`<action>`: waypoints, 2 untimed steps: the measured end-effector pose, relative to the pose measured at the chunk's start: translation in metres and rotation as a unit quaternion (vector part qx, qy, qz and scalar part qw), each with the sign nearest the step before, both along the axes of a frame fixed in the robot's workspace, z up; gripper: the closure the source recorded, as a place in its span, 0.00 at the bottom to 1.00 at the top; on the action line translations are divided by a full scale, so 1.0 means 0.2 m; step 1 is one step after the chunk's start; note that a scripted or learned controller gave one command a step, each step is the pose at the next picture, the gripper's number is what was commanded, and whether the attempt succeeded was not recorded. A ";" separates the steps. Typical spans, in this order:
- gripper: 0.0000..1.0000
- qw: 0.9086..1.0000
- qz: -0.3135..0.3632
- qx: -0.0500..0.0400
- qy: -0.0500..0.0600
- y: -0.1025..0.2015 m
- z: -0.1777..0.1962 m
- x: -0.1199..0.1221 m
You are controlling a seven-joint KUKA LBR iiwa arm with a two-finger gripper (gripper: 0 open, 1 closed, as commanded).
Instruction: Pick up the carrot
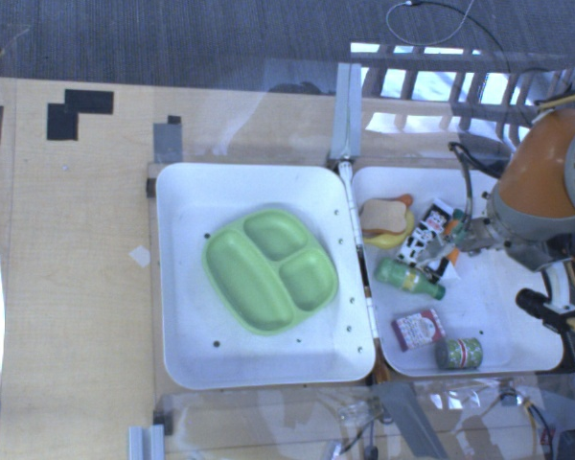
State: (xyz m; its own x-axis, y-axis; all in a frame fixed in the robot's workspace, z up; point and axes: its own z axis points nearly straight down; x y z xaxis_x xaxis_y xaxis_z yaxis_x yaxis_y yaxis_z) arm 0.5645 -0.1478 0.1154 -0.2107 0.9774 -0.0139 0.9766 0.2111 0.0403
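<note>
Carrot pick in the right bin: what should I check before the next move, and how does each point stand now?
1. Carrot located: cannot tell for sure; an orange sliver, mostly hidden by the arm.
2. Gripper over the right bin: ok.
3. Gripper at the carrot: ok, right beside the sliver.
4. Carrot in the grasp: cannot tell.
5. Room around the carrot: not ok; the green bottle and the black-and-white box crowd it.
</note>
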 end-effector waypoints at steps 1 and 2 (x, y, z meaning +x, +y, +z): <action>0.00 0.999 -0.033 0.002 -0.002 -0.24 -0.03 0.23; 0.00 0.999 -0.033 0.001 0.004 -0.30 -0.03 0.44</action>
